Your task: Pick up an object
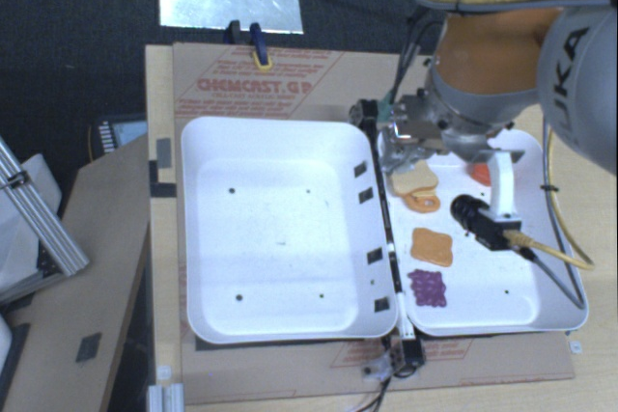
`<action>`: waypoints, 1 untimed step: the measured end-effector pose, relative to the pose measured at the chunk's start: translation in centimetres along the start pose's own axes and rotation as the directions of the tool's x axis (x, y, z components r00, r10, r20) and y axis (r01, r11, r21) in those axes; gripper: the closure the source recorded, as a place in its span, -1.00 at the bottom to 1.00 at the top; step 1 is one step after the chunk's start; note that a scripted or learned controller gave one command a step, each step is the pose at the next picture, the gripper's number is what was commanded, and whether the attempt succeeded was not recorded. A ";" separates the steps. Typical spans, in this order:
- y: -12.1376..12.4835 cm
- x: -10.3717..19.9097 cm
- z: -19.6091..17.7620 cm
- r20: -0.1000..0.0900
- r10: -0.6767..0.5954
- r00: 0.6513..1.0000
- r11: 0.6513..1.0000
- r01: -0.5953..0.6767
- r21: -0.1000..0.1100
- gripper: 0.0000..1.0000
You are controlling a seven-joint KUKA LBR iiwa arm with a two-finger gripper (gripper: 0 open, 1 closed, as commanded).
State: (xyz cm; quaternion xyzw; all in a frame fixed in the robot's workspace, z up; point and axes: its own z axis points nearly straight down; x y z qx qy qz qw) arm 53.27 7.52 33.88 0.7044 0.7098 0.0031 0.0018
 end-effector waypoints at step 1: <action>-2.9 7.1 -5.2 -0.001 -0.002 1.000 1.000 0.002 0.001 1.00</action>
